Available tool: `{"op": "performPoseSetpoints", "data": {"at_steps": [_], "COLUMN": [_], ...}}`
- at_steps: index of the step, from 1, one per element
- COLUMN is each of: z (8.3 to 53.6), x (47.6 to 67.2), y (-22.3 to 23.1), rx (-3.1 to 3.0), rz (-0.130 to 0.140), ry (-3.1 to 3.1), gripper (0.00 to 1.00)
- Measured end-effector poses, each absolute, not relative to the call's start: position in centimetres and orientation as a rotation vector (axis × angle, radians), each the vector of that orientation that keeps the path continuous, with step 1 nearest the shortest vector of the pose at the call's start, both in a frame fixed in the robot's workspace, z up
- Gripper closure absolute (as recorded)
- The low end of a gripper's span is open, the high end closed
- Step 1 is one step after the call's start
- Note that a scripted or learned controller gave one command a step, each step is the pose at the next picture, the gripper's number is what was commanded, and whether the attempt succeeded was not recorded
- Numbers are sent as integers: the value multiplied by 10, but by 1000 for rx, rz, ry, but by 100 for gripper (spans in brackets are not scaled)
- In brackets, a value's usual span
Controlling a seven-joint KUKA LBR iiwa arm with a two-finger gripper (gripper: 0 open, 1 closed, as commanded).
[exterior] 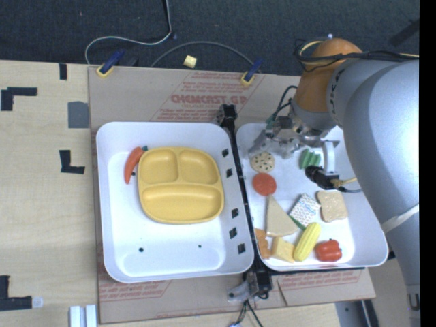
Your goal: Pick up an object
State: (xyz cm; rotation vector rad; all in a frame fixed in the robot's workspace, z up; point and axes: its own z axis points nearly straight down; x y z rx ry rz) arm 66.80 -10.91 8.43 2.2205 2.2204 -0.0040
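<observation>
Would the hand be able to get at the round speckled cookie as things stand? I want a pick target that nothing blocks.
Probably yes. The round speckled cookie lies flat in the right white bin, uncovered. The hand hovers close above it. The round red tomato slice sits just beside the cookie, which might crowd a grasp.

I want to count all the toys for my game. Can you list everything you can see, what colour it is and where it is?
Bins: two, white, side by side on the bench.
Divided plate: one, yellow, in the left bin.
Carrot: one, orange-red, left bin, at the plate's left edge.
Cookie: one, tan with dark dots, right bin, upper left.
Tomato slice: one, red, just below the cookie.
Wedge: one, cream, middle of the right bin.
Bread slice: one, tan, right side.
Corn: one, yellow, near the front.
Red pepper: one, red, front right corner.
Green piece: one, green, beside the gripper.
Clamps: two, blue and yellow, on the cardboard's far edge.
Gripper: one, grey, over the right bin's far end.
</observation>
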Motion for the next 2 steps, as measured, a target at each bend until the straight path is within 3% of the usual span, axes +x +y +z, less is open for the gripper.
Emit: {"op": "performPoseSetpoints", "data": {"at_steps": [1,2], "z": [84,84], "x": [668,668], "y": [-98,-117], "rx": [2220,2221], "rz": [-7,-4], "ry": [2221,2220], "gripper": [0,0]}}
